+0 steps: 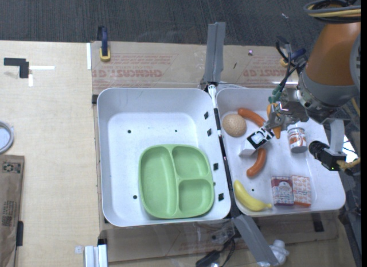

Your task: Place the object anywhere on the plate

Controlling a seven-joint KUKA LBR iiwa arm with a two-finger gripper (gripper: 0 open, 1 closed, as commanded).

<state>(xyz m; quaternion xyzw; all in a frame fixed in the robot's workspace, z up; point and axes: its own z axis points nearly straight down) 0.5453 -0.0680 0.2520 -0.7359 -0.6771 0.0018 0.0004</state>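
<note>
- Objects for the task sit in your right bin [327, 200]: a beige round piece [234, 124] near its upper left, an orange sausage [250, 115] just to the right of it, and a second sausage [257, 163] lower down, lying at a slant.
- Look along that bin's lower edge and you find a banana [250, 198] at the left, then two small red-and-white cartons [291, 190] side by side to its right.
- A small can [296, 139] with a red label stands upright near the bin's right side, just below the arm's wrist.
- Your gripper [261, 136] hangs low over the middle of the right bin, its black-and-white tip between the two sausages and just right of the round piece. You cannot tell from this angle how wide it stands or whether it has hold of anything.
- The green plate [175, 181] lies in the left bin [149, 111], toward its lower right; it has three compartments.
- Plate and gripper are well apart, with the wall between the two bins lying between them.
</note>
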